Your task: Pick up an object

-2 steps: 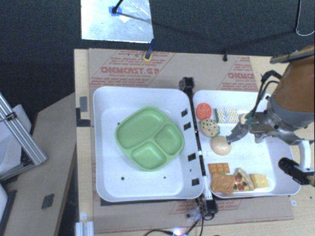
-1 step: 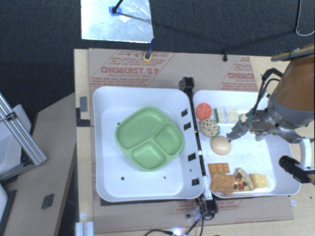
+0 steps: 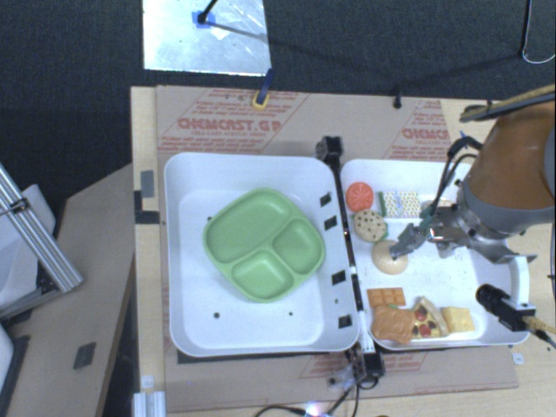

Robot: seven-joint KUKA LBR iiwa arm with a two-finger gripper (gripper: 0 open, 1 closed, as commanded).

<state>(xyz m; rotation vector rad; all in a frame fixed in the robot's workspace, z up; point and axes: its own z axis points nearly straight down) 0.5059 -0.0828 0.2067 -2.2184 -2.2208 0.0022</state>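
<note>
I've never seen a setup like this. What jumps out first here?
The green tray, split into three compartments, sits tilted in the left bin. The right bin holds toy food: a tomato, a cookie and a pizza slice. The arm reaches in from the right, its claw over that food.

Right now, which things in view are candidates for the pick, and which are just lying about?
Job:
gripper
beige round piece below it
tomato slice
cookie
pizza slice
cracker

Lying about:
green divided plate in the left bin
foil sheet
</note>
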